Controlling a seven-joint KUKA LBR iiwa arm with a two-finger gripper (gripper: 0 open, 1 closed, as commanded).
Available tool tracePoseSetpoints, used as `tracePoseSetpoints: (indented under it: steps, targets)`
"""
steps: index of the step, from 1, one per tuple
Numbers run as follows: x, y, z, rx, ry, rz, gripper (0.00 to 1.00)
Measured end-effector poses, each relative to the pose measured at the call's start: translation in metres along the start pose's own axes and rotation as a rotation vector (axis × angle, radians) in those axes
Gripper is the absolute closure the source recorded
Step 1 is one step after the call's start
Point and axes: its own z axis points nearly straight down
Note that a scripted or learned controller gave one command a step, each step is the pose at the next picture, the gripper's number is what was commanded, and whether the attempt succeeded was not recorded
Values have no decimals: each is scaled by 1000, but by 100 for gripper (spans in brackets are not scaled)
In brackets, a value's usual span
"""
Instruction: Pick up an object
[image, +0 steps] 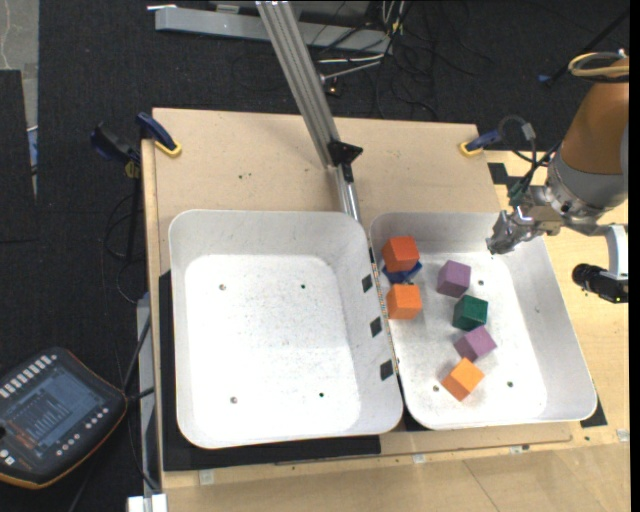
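Six small blocks lie in the right bin (560, 345), well apart from our gripper (502, 243), which hangs over the bin's upper right corner; we cannot tell whether its jaws are open or closed. We judge the upper purple block (454, 277) the nearest and cleanest pick, standing free of the green block (470, 312). The orange block (402, 251) beside the blue piece (403, 271) looks crowded, so we should avoid it.
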Motion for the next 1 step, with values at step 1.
tracePoseSetpoints:
  steps: [1]
  targets:
    - [-1,-2,-64,-2,-1,-3,100]
